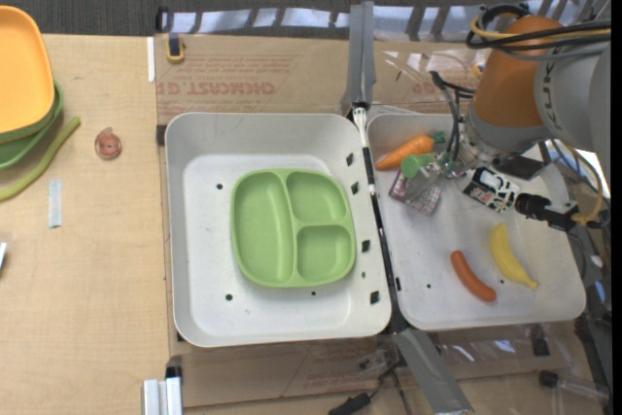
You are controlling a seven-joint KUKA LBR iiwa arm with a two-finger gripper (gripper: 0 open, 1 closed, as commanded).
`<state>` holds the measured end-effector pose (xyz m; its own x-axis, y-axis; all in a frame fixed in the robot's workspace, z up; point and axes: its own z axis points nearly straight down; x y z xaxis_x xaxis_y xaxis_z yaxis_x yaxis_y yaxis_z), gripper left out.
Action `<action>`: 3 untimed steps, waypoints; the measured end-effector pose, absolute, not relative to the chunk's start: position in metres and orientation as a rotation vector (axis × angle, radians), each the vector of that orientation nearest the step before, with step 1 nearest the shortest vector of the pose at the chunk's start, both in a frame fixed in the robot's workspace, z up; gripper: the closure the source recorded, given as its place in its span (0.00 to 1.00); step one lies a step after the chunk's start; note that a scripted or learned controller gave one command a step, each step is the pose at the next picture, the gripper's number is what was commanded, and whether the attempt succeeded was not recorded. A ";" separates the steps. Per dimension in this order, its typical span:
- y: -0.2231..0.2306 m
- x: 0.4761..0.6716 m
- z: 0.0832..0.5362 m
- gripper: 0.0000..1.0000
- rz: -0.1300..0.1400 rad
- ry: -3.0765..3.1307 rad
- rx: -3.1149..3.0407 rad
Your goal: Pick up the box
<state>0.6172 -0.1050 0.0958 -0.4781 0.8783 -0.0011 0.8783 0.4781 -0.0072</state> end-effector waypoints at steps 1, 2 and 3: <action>-0.102 0.624 0.095 0.00 0.005 -2.567 -1.800; -0.102 0.627 0.097 0.00 -0.001 -2.660 -1.683; -0.102 0.617 0.092 0.00 0.001 -2.797 -1.433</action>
